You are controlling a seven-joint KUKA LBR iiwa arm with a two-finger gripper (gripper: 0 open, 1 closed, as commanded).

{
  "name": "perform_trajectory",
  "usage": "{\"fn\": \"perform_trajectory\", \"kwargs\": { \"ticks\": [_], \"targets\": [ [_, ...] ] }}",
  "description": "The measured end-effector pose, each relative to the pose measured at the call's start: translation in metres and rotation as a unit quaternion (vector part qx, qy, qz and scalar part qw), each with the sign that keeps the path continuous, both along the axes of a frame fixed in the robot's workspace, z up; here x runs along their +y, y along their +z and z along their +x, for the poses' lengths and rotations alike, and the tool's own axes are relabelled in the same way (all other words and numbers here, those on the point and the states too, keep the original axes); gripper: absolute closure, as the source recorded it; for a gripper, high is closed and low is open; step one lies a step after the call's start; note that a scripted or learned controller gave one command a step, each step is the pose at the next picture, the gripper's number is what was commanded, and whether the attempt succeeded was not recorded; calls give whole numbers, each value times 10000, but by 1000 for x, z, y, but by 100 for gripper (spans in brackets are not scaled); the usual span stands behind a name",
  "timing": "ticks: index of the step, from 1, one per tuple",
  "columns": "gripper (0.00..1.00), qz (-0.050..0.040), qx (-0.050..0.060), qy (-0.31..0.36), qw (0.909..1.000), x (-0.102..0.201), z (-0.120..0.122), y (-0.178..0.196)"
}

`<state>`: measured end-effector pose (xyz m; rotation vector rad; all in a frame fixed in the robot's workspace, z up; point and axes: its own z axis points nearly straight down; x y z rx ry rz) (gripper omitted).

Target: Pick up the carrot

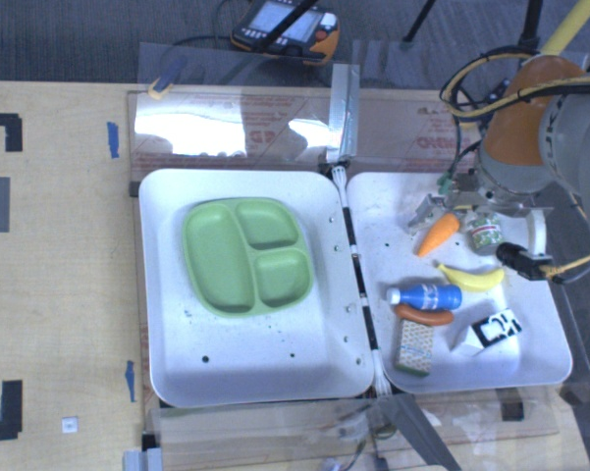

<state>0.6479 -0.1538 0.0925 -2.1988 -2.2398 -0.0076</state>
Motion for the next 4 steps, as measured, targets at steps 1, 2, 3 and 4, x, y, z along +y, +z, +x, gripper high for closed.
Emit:
{"fn": "perform_trajectory", "kwargs": {
  "ticks": [1,2,3,4],
  "targets": [
    [0,-24,0,1224,9925,98,-39,93],
    [0,-31,-13,1806,9836,42,-12,27],
    [0,-32,-18,1796,9837,44,12,36],
    [0,-32,-8,1715,9852,-45,-34,-1]
  ]
}}
